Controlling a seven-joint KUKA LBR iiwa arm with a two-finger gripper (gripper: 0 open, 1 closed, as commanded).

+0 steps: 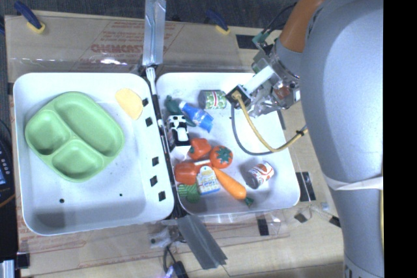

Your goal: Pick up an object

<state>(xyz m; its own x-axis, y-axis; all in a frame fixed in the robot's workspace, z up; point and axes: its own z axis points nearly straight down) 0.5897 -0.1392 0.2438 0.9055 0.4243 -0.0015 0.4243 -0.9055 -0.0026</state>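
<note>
The big grey arm comes in from the right. It is smooth and round, with an orange band near the top. Two white bins sit side by side, both shallow with round corners.

The left bin holds a green plate. The plate looks like smooth plastic and has three dips in it. A small flat yellow piece lies just beside it.

The right bin holds a pile of small toys. A long orange carrot lies near the front, touching a little box with a label. A round red and white can lies on its side, apart from the pile. A shiny red pepper sits in the middle. A blue bottle lies tilted near the back, next to a green can.

The gripper hangs over the back right part of the right bin, near the green can. It is small and partly hidden here, so I cannot tell if it is open or closed. It may be that nothing is in it.
</note>
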